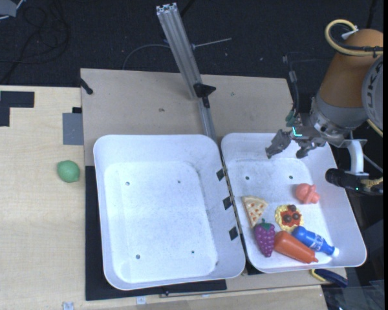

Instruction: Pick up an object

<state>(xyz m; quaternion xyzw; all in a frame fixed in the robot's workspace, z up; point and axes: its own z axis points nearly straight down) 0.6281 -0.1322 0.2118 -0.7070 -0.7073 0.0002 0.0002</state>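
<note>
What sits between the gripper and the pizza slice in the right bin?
Nothing: in the camera view, bare white bin floor separates the gripper from the toy pizza slice.

The left bin [158, 212] lay bare across its whole floor, open to a reach from any side. In the right bin [262, 166], the half toward twelve o'clock was free, while toward six o'clock a pizza slice [254, 208], grapes [265, 237], carrot [295, 248], blue bottle [313, 241], flower-shaped toy [289, 217] and pink lump [306, 193] crowded the floor, most of them touching.
</note>
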